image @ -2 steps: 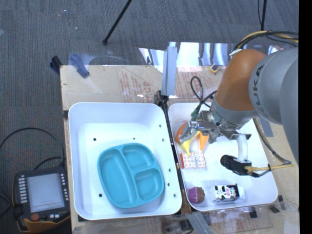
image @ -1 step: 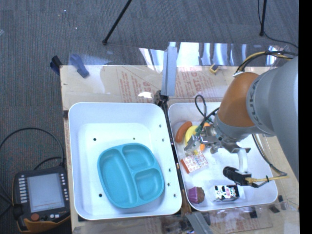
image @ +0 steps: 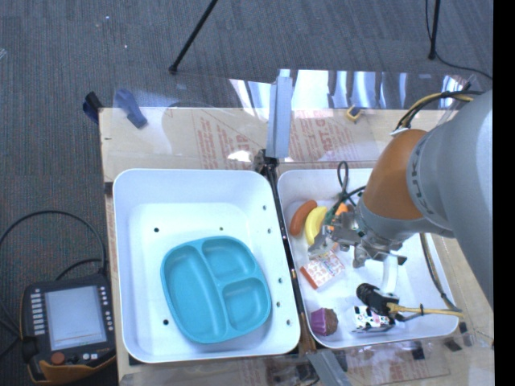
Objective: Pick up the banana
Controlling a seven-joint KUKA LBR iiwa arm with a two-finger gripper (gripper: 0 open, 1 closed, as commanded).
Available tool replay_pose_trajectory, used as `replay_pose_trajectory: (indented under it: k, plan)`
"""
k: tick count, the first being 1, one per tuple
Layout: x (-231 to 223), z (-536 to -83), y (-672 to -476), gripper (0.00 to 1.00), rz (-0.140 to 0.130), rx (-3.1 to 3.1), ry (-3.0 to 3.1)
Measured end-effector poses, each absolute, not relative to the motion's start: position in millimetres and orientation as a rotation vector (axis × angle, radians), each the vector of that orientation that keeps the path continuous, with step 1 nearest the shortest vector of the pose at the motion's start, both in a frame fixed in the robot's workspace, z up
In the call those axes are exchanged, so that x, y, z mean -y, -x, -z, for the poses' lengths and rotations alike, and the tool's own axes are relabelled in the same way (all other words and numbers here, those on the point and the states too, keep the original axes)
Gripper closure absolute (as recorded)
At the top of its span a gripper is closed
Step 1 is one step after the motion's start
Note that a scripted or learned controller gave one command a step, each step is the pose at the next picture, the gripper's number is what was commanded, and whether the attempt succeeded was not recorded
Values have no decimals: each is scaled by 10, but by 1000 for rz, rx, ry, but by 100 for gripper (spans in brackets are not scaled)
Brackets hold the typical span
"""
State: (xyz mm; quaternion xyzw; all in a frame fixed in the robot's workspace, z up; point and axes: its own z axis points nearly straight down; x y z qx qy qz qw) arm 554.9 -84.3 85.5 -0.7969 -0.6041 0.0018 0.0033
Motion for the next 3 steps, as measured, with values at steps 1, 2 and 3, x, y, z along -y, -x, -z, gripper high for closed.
replay_pose_trajectory:
  k: [1,2,3]
  plan:
    - [1114,-848,-6023,0,-8,1709,2630]
    - [925,-934,-6225,0,-5,2108,2324]
    - [996,-852,-6435,0,-7,2142,2292]
